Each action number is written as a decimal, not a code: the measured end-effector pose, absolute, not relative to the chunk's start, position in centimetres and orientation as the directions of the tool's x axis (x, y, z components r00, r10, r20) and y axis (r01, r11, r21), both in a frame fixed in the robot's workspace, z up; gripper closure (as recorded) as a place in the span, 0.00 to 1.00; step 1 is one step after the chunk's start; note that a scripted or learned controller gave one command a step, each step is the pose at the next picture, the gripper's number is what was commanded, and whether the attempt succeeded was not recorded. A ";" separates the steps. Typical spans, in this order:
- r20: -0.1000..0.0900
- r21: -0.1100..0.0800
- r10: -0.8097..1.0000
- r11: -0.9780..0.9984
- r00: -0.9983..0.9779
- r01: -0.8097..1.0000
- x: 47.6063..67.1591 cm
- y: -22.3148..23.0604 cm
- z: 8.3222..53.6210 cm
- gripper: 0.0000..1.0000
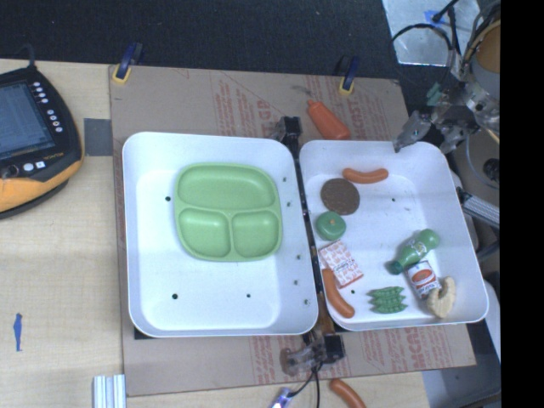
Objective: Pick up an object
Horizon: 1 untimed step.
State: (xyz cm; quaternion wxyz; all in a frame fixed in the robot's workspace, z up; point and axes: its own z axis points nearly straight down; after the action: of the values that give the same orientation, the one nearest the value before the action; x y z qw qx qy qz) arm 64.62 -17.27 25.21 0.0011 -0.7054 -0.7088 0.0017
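My gripper (427, 134) hangs over the far right corner of the right bin (459, 219), its fingers spread open with nothing between them. In that bin lie an orange sausage (365, 175), a brown patty (340, 196), a green round piece (331, 225), a red-and-white packet (341, 263), a second orange sausage (337, 293), green pea pods (387, 299), a green bottle (415, 251), a small red-labelled bottle (423, 277) and a beige piece (443, 297). The orange sausage lies nearest the gripper, to its lower left.
The left bin (144, 228) holds a green divided plate (228, 211). An orange carrot (327, 120) lies on the cardboard behind the bins, and another orange piece (347, 391) in front. A control pendant (34, 143) sits at the far left. Clamps (126, 62) pin the cardboard.
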 end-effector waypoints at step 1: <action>0.000 -0.007 1.000 0.006 -0.006 1.000 65.5 -12.7 16.3 0.00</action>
State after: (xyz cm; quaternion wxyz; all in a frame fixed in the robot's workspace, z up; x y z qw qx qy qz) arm 65.55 -12.74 16.26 0.0022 -0.7048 -0.7094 0.0024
